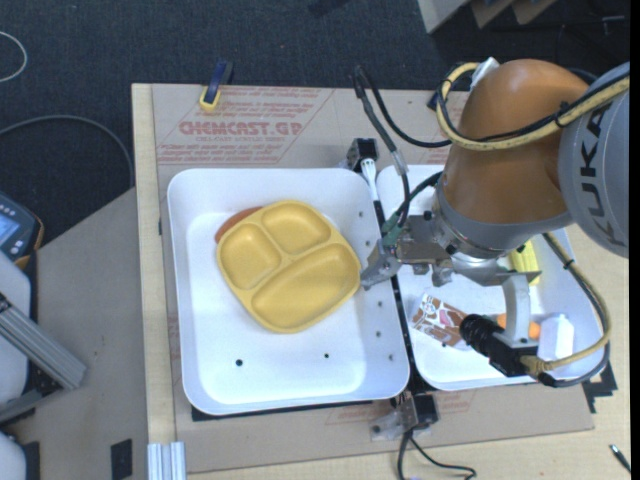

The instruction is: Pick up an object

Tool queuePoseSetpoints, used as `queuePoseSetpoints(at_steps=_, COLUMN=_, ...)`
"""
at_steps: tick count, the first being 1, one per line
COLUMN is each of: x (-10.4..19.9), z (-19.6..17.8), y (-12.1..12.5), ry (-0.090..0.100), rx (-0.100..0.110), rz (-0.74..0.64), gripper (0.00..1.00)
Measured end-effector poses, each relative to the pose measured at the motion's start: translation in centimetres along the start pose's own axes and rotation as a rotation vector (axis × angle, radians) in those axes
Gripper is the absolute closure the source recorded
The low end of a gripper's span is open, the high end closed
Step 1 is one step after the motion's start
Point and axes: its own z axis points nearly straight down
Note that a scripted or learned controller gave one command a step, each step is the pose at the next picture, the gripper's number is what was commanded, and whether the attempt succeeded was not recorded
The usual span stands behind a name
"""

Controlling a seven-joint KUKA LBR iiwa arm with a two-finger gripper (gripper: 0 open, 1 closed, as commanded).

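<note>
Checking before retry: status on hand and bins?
Hand low at left bin's right edge, touching yellow tray. Nothing seen gripped. Wrapper and small items in right bin, arm overhead.

Divided plate (288, 265) in L bin (190, 298)

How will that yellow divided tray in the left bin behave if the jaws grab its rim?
The yellow divided tray looks like moulded plastic, so probably stiff and light. It is wide and shallow; held by one edge it may tilt or slip, as its glossy surface suggests. It lies on something reddish at its upper-left corner, so it may rock when pushed.
</note>
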Motion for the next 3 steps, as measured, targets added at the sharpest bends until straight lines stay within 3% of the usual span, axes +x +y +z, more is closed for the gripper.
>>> queuePoseSetpoints(at_steps=1, x=-0.4, z=-1.9, y=0.3, ry=0.0, rx=-0.02, rz=0.008, gripper=1.0)
queuePoseSetpoints(at_steps=2, x=-0.1, z=-11.4, y=0.2, ry=0.001, rx=-0.031, rz=0.004, gripper=1.0)
queuePoseSetpoints(at_steps=3, x=2.5, z=-17.1, y=0.0, ry=0.002, rx=-0.027, rz=0.002, gripper=1.0)
